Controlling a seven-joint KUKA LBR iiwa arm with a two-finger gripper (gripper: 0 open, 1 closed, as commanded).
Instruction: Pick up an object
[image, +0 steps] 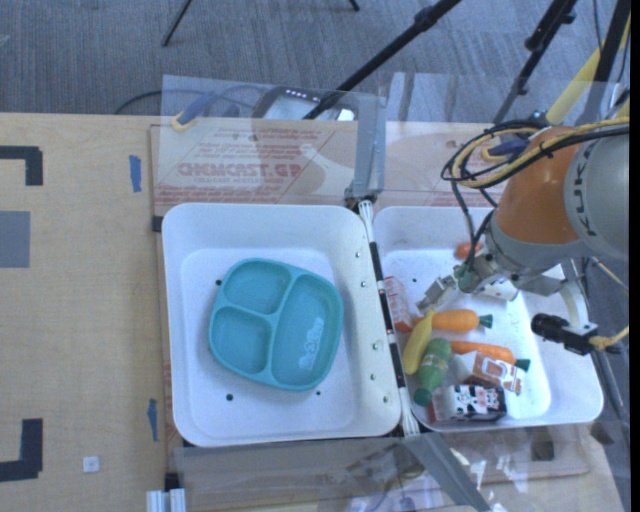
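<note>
1. Arm (590, 190) enters from the right, grey casing, bulky, leaning down and leftward toward its gripper.
2. Orange band (535, 200) sits just above the wrist, up and right of the gripper.
3. Cables (490, 150), yellow and black, loop over the band's top, above the gripper.
4. Gripper (440, 292) juts left and down from the wrist, low; finger state too small to judge.

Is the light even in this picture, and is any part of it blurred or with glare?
Camera view: light soft and even; weak shadow under the blue plate; reflections on the clear sheet behind the bins; toys in the right bin slightly soft, small print unreadable.
</note>
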